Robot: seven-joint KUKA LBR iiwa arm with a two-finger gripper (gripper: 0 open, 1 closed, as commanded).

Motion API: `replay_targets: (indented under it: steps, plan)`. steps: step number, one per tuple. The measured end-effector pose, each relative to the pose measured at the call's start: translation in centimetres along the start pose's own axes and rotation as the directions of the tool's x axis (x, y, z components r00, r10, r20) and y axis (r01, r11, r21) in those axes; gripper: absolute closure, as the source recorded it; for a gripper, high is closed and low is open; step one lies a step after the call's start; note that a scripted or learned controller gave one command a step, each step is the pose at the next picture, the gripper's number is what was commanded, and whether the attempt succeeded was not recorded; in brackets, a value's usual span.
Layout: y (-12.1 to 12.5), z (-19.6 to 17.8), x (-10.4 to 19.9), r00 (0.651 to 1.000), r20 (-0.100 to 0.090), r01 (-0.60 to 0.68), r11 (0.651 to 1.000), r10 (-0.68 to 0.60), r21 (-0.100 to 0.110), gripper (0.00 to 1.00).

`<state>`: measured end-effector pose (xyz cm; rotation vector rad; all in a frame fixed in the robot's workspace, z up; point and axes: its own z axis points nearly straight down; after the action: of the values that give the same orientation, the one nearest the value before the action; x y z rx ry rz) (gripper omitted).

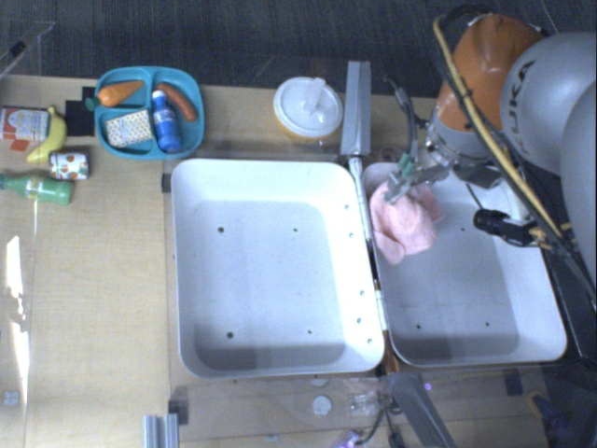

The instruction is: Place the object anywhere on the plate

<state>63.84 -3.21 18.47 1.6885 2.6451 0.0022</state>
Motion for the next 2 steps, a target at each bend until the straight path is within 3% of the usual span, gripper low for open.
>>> replay_targets:
  steps: [1,2]
  plan:
    - [0.2,-4.1,0.1,1.000,0.000,0.007,1.000,-0.007,-0.001,1.00]
    - [1.1,-5.2,5.2,0.917,-0.001,0.398,0.917,-0.398,-0.001,1.00]
